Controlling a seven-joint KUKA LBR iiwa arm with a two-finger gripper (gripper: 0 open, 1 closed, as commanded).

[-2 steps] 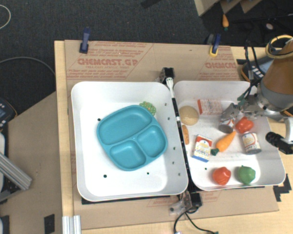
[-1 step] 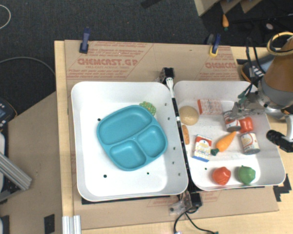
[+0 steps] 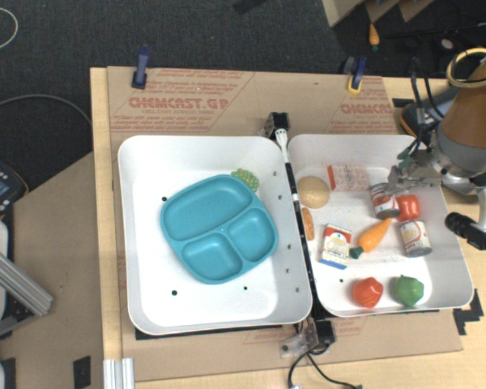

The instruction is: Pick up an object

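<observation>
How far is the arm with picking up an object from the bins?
Done: the arm has reached over the right bin, and its gripper is low beside a small can. In hand: nothing can be seen between its fingers. Left: the grasp and the lift. The carrot, red tomato and green pepper lie on the bin floor; the blue tray sits in the left bin.
</observation>
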